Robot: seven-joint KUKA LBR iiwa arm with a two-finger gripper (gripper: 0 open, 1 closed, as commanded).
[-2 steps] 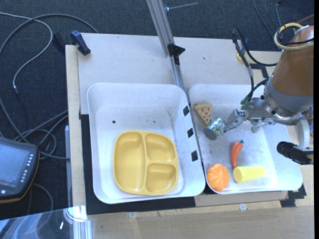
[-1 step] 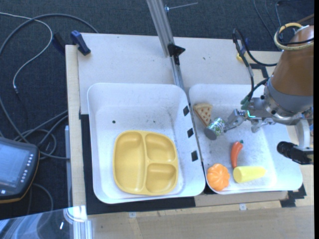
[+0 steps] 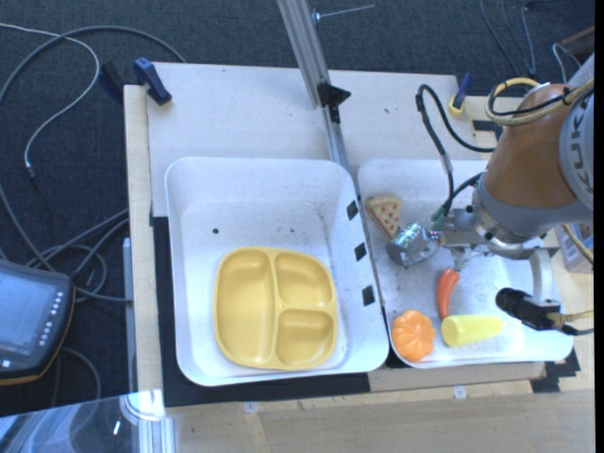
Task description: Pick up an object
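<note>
In the right bin [image 3: 415, 173], my gripper [image 3: 408, 244] hangs low near the left wall, just in front of a tan pizza-slice toy [image 3: 384, 213]. An orange carrot-like piece [image 3: 445, 292] lies a little to the gripper's right and nearer the front. At the bin's front edge sit a round orange fruit [image 3: 412, 335] and a yellow block [image 3: 472, 329], side by side. I see nothing held in the gripper. The grey and orange arm [image 3: 533, 173] covers the right side of this bin.
The left bin [image 3: 245, 192] holds a yellow divided plate [image 3: 276, 307] in its front half. A metal pole [image 3: 302, 31] slants up from between the bins. Cables lie on the floor to the left.
</note>
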